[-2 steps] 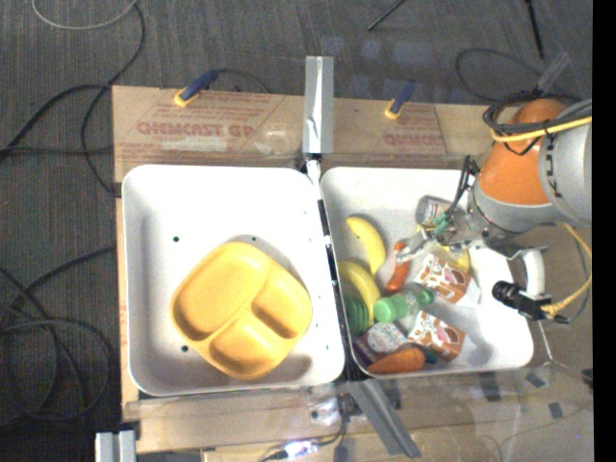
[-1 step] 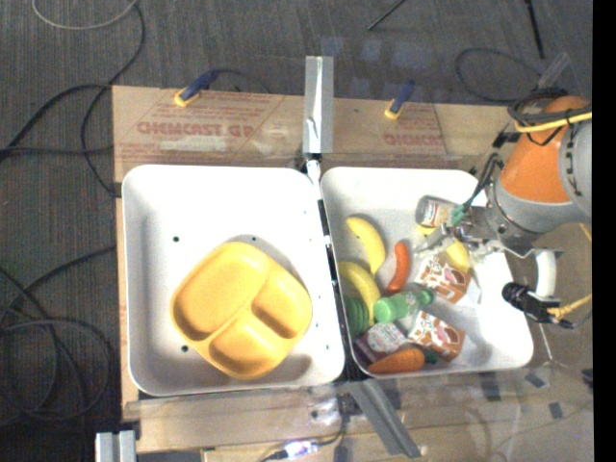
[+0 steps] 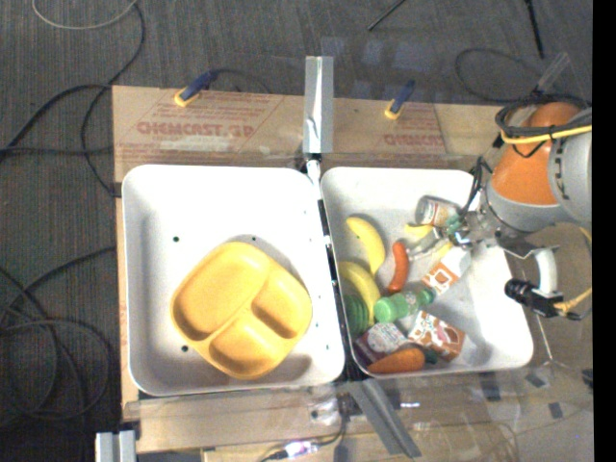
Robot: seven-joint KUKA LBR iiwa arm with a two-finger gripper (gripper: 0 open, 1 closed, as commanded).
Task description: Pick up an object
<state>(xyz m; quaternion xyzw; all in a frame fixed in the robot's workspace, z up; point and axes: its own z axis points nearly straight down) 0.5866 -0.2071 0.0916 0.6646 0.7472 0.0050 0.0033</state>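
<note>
1. Your claw (image 3: pixel 465 227) sits low over the right bin (image 3: pixel 500 349), near its back right corner, under the grey arm (image 3: pixel 539 176) with the orange band. You cannot tell from here whether it is released or clenched.
2. Just beside it lies a metal can (image 3: pixel 435 208), tilted, close to the bin's back wall; its label is too small to read.
3. Toward the bin's middle you have a white carton (image 3: pixel 443 275) with an orange mark, a red-orange sausage-shaped piece (image 3: pixel 397 264), and a green bottle (image 3: pixel 399 306).
4. Two yellow bananas (image 3: pixel 364 241) lie along the left wall, one behind the other.
5. At the front edge rest an orange-brown packet (image 3: pixel 438 335), a small pouch (image 3: pixel 382 337) and an orange carrot shape (image 3: pixel 397 361); none of the print is readable.
6. The left bin (image 3: pixel 154 200) holds one yellow divided tray (image 3: pixel 243 308), three compartments, near its front.
7. Behind both bins, the cardboard (image 3: pixel 192 128) reads "CHEMCAST" in faded red.
</note>
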